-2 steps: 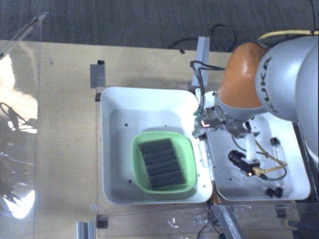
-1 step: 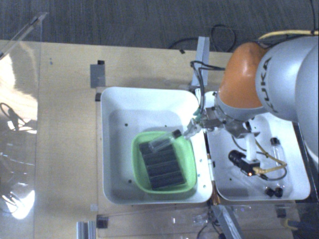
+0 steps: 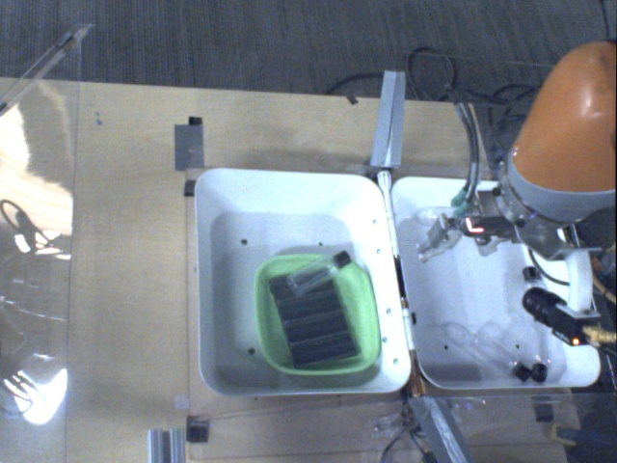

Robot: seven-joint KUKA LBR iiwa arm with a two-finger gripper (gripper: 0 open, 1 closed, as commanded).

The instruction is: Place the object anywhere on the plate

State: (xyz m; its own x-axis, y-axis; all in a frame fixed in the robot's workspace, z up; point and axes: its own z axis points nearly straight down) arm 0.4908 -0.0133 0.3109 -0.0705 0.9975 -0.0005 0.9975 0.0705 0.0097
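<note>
Green plate (image 3: 362, 287) in left bin (image 3: 222, 258), toward its near edge: glossy plastic, rounded square, ridged dark block on it. Clear small bottle (image 3: 316, 274), black cap, lies tilted on block at plate's far side. Likely light, stiff, slippery; grip across body. Gripper (image 3: 436, 239) over right bin (image 3: 453, 307), far-left corner; claw state: cannot tell.

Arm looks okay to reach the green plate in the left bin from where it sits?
Probably yes. The green plate lies open from above in the left bin, and the arm hangs over the right bin, with just the low rim between.
</note>
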